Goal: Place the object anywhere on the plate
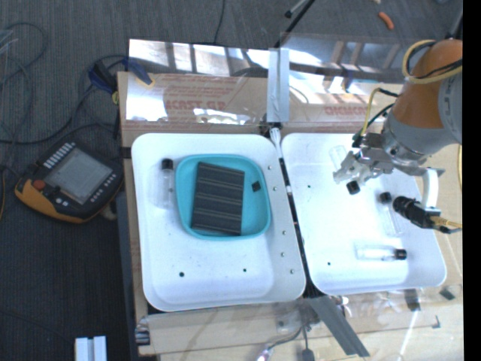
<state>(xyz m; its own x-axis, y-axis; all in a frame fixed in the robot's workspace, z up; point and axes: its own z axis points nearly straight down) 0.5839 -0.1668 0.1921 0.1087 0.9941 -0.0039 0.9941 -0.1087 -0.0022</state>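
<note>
The arm [428,96] is grey with a broad orange band above the wrist. Thin black and yellow cables run down its side toward the wrist. The gripper [353,175] is pale silver-grey metal, blocky in shape, and ends in a small dark tip.

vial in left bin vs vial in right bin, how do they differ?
The left vial lies beside the teal plate, along the bin's depth, cap toward the far side. The right vial lies crosswise near that bin's front, cap pointing right. The left vial sits in the plate's bin; the right vial is in the bin where the gripper hovers. Both are small, clear, black-capped, lying flat.
</note>
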